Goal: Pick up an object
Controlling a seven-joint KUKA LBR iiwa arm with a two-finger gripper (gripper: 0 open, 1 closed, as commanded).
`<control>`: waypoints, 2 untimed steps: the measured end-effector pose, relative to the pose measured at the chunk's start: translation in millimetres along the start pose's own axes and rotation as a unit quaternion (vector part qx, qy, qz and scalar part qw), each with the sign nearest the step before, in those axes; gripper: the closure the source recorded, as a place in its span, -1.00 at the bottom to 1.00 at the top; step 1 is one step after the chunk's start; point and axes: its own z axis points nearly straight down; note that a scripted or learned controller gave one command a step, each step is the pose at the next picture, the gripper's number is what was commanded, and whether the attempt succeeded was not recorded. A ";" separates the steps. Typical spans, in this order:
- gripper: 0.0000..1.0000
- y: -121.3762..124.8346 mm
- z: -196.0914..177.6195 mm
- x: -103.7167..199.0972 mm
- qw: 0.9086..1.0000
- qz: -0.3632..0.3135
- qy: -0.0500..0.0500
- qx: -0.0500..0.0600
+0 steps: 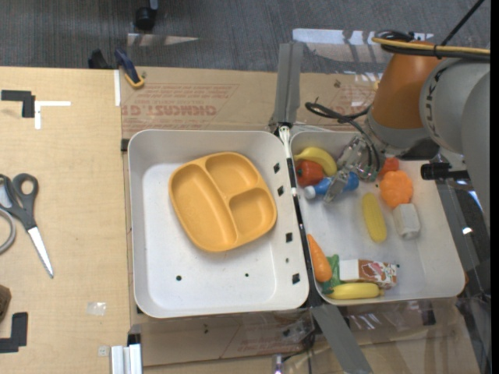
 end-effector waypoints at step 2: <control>1.00 -15.8 -183.8 17.1 1.000 0.021 -0.004 -0.001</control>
